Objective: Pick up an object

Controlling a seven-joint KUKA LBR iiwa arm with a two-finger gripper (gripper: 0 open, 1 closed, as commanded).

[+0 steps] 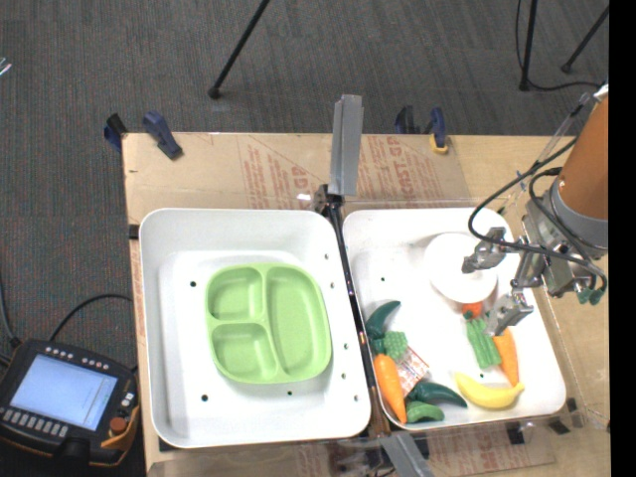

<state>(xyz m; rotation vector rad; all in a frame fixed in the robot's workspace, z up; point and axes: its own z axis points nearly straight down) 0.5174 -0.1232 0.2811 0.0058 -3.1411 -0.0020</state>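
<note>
In the right bin (pixel 556 381), my gripper (pixel 500 287) hangs open over the right edge of a white round cup (pixel 455 264). One finger (pixel 484 260) is over the cup's rim and the other (pixel 516 312) is just past it; nothing is held between them. Right below lie a small red piece (pixel 472 311), a green ridged vegetable (pixel 482 345) and an orange carrot (pixel 508 356). A yellow banana (pixel 487 392) lies at the bin's front. Further left are a dark green pepper (pixel 382 316), a second carrot (pixel 390 387), a red-and-white packet (pixel 413 367) and a dark green pod (pixel 434 396).
The left bin (pixel 164 256) holds a light green divided plate (pixel 268 323). A grey upright post (pixel 346 152) stands behind the ridge between the bins. A teach pendant (pixel 65 396) lies on the floor at the lower left. Clamps (pixel 159 132) grip the board's back edge.
</note>
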